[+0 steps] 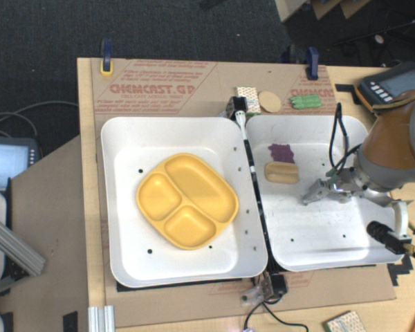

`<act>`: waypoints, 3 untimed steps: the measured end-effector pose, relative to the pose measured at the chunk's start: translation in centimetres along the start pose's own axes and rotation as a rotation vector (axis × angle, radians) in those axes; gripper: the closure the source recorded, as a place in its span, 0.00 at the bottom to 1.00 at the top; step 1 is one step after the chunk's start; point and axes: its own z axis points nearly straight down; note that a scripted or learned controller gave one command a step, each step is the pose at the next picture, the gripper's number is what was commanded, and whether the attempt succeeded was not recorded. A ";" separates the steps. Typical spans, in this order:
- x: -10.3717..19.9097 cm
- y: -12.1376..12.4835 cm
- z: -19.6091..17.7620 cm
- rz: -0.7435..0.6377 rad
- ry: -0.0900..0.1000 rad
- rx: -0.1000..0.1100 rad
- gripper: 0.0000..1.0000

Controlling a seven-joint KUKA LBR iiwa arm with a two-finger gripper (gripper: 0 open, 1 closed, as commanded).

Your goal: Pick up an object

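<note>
A fixed camera looked down at a slant on a cardboard-covered bench bearing two shallow white bins side by side. The left bin (117, 185) held a yellow divided plate (187, 200) with three compartments, lying flat near its middle. The right bin (318, 251) held two small things close together near its upper left: a purple toy (281, 152), perhaps a bunch of grapes, and just below it, touching or nearly so, a tan bread-like piece (282, 173).

The grey arm with its orange band (394, 151) reached in from the right. Its gripper (317, 192) sat low over the right bin's floor, to the right of the tan piece and apart from it. Whether the claw was spread or pressed together could not be told; nothing was seen between it.

By judgement, the pick was at the approach step, with no object yet grasped. The next move would call for shifting left toward the tan piece or the purple toy and closing around one without shoving the pair into the bin's left wall (256, 185).

The two objects lay close to that wall and the dividing rim, leaving little room on their left. The bin's lower half offered open floor. Beyond the bins' top edge lay a round tan disc (270, 102) and a green item (306, 102).
</note>
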 end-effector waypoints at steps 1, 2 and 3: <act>3.4 2.1 -0.2 0.001 -0.001 -0.001 0.00; 8.0 7.4 -0.3 -0.001 0.001 -0.003 0.00; 7.9 13.5 -0.3 0.002 -0.001 -0.004 0.00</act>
